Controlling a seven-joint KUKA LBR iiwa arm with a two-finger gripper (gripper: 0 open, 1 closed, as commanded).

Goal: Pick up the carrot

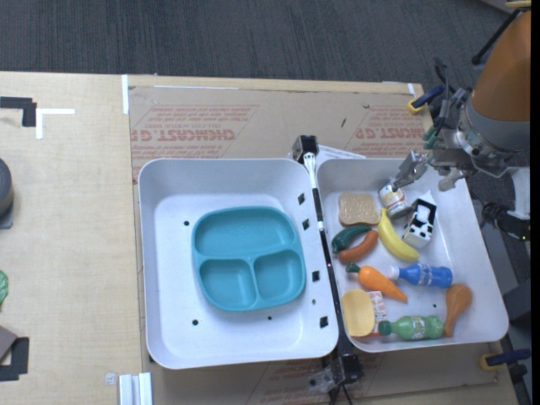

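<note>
You had the carrot (380, 281) lying low in the right bin (481, 251), long axis running upper left to lower right, tip lower right, crowded by banana (395, 239) and blue bottle (426, 275). Your gripper (411, 173) hung near the bin's upper edge, jaws apart and holding nothing.

The arm (506, 74) shows a broad, rounded orange band above a grey wrist ring, the two colours meeting in a clean curved line. Below the ring sits a paler grey and white mounting block of angular shapes, with dark cables looping along its near side and small blue and yellow fittings beside them. The gripper (411, 172) is built of slim, dull metallic grey links that taper to narrow tips, with darker joints between the links.
</note>
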